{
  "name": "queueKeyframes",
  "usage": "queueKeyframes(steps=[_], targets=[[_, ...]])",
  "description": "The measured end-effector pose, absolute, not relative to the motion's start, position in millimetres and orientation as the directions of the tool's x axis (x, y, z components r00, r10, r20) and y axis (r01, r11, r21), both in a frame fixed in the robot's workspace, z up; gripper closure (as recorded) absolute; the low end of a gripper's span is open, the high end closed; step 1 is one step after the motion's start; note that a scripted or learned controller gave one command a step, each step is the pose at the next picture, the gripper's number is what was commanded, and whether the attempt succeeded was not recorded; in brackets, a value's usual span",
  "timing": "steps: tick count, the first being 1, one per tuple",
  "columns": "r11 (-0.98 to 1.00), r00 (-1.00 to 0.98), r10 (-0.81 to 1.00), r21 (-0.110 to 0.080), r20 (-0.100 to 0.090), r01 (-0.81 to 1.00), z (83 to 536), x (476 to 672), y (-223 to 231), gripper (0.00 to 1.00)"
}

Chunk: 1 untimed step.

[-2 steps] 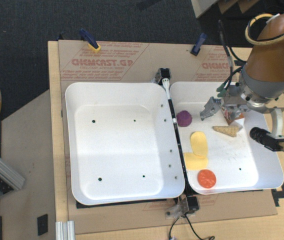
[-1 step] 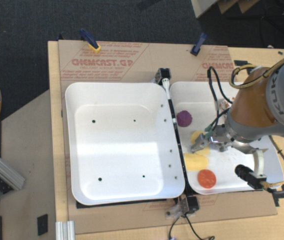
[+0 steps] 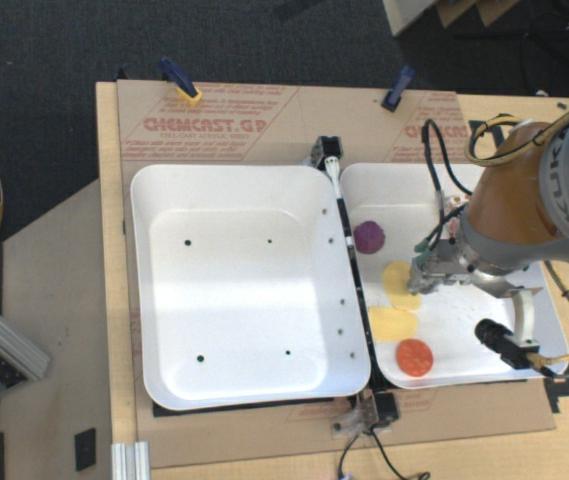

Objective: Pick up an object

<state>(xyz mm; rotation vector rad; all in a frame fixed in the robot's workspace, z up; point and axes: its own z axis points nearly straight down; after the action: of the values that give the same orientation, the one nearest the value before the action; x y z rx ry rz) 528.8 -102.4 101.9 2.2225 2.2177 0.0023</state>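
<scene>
Dark carpet surrounds a cardboard-topped bench (image 3: 264, 118) that carries two shallow white bins side by side, held at the far edge by two blue clamps (image 3: 180, 80). Over the right bin (image 3: 389, 183) the gripper (image 3: 426, 273) is down low, just beside or touching the upper yellow piece (image 3: 398, 280); whether its jaws are wide, narrow or closed on anything cannot be told, since the wrist body covers them from above. Nothing can be seen held between them.

Just below that piece lies a paler yellow object (image 3: 394, 323), close to or touching it, and nearer the front rim sits a red-orange round object (image 3: 414, 357). A purple ball (image 3: 368, 236) rests behind the gripper, close to the black divider (image 3: 347, 258) where the two bins meet. All four things crowd the left half of the right bin, leaving little room between them and the divider wall.

The arm (image 3: 524, 203), with its orange band and looping cables, covers the right half of that bin. A black fitting (image 3: 502, 343) hangs over the bin's front right corner.

The left bin (image 3: 234, 278) has a broad bare white floor with raised rims all round.
</scene>
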Motion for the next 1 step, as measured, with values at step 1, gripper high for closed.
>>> queueKeyframes(steps=[1], targets=[[0.006,-0.006,1.0,0.021,-0.002,1.0,340.0,577.0,-58.4,1.0]])
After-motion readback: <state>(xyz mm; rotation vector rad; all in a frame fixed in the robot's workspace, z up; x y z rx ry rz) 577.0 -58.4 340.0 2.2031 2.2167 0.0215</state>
